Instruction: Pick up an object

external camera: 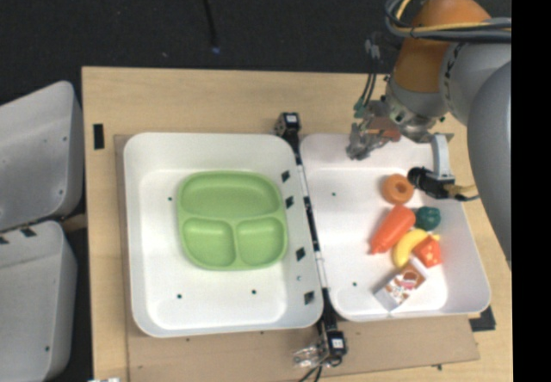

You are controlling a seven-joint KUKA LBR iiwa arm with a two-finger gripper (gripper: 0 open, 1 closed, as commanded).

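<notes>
End effector (366, 141) hangs over upper left corner of right bin (344, 281) — finger state impossible to tell from here, nothing seen between them. No pick made yet. Candidates all lie lower right: orange ring (397, 189), carrot (392, 228), yellow piece (408, 245), small carton (401, 286) — well apart from end effector. Green tray (231, 218) sits in left bin (155, 303).

Even bright light, slightly soft focus
</notes>
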